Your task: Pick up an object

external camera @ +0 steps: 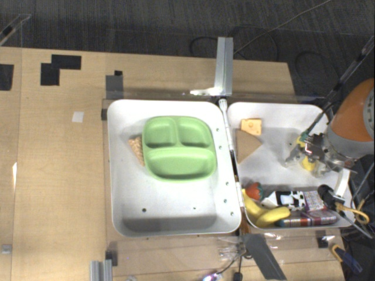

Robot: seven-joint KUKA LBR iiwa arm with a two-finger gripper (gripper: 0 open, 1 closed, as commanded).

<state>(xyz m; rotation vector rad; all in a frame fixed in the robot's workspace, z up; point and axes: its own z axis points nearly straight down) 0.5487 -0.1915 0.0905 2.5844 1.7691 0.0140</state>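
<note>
My gripper (306, 152) is low over the right side of the right bin (275, 113), reaching in from the right under the arm's orange band (353, 115). A small yellow object (308, 163) lies right at the gripper's tip; whether it is held is unclear. An orange-yellow cheese wedge (251, 126) sits at the bin's back left, with a brown triangular piece (246, 148) just in front of it. Along the front wall lie a yellow banana (268, 216), a red item (252, 191) and a black-and-white box (293, 199).
The left bin (120, 174) holds a green divided plate (177, 147) with a tan, grainy item (136, 149) poking out from under its left edge. A metal post (224, 63) stands behind the wall between the bins. Cables run at the right of the bench.
</note>
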